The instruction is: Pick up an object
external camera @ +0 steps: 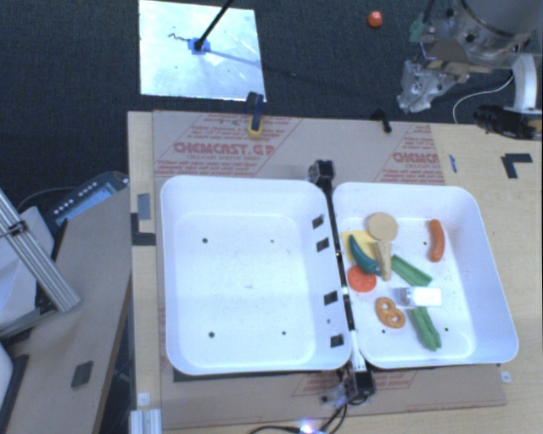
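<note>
My gripper (417, 93) hangs at the top right, well above and behind the right bin (488, 254), over the dark floor past the bench's far edge. I see nothing between its fingers. In the right bin lie a tan ice-cream cone (383, 236), a yellow piece (356, 242), a dark teal piece (363, 253), a red disc (362, 281), a pretzel (390, 313), an orange-red sausage (436, 240), two green pods (411, 271) (425, 328) and a white block (424, 297).
The left bin (242, 271) sits beside the right one, with black clips (327, 246) along the shared rim. A shiny metal sheet (199, 51) lies on the floor at the back. A small orange ball (374, 18) rests near the arm.
</note>
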`<state>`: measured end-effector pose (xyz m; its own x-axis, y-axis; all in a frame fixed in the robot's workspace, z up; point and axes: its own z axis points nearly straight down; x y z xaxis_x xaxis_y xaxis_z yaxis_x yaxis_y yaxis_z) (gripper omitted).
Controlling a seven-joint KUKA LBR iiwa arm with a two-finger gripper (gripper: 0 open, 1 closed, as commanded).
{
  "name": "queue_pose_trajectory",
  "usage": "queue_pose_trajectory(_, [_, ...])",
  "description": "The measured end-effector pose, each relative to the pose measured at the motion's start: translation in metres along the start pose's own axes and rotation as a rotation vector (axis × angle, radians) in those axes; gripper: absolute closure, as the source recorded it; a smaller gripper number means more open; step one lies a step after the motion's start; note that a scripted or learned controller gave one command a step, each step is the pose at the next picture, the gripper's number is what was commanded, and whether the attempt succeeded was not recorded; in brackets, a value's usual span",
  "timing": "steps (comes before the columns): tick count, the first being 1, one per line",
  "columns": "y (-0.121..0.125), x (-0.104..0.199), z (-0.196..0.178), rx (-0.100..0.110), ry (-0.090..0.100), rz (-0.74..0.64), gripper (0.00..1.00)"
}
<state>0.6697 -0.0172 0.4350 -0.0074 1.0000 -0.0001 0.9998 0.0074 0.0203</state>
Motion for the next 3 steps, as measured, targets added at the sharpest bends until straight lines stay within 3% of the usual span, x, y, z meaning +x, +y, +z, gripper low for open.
queue_pose_trajectory(1, [-0.006, 0.051, 0.143, 0.032, 0.002, -0.001, 1.0])
queue_pose_trajectory(2, [-0.004, 0.076, 0.144, 0.019, 0.001, 0.0, 1.0])
queue_pose_trajectory(3, [-0.007, 0.081, 0.245, 0.028, 0.0, 0.004, 1.0])
